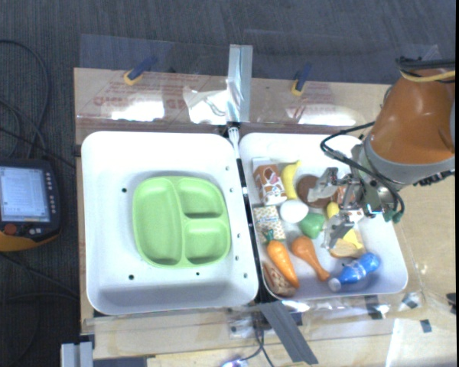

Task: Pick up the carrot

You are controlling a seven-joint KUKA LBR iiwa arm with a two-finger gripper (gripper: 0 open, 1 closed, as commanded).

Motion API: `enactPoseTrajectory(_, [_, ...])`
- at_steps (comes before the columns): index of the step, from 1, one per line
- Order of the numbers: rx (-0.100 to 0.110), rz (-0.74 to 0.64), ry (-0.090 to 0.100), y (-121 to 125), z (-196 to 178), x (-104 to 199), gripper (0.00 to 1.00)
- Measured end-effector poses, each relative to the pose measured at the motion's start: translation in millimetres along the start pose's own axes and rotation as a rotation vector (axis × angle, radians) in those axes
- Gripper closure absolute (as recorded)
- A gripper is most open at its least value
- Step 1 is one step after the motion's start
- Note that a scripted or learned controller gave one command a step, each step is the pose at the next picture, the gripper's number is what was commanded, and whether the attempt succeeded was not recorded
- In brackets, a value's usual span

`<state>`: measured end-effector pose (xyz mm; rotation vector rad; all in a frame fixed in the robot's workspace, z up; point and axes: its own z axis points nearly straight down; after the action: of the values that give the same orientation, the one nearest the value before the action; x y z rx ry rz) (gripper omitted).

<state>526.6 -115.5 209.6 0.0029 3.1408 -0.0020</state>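
A bench seen from above carries two shallow white bins side by side. The left bin (107, 228) holds a green divided plate (181, 220) lying flat near its middle. The right bin (394, 270) is crowded with toy food. The carrot (280, 259) lies near the front left corner of the right bin, its orange body slanting toward the front edge and its green top pointing back. Just beside it, toward the middle of the bin, lies a second orange piece shaped like a squash (309, 255). A blue bottle (357, 271) rests near the front right corner. Toward the back left of the bin are a banana (291, 179), a small printed carton (269, 184), a white egg (294, 211) and a green piece (312, 224). The grey and orange arm (413, 128) reaches in over the back right of this bin. Its gripper (341, 209) hangs over the middle of the bin, well apart from the carrot; whether it is open or closed cannot be told.
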Motion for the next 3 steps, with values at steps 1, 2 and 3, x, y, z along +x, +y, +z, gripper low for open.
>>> enactPoseTrajectory(1, [0.0,0.112,-0.013,19,118,21,0.0])
enactPoseTrajectory(2, [0.003,0.112,-0.02,19,107,18,1.0])
enactPoseTrajectory(3, [-0.001,-0.141,-0.003,74,25,35,1.0])
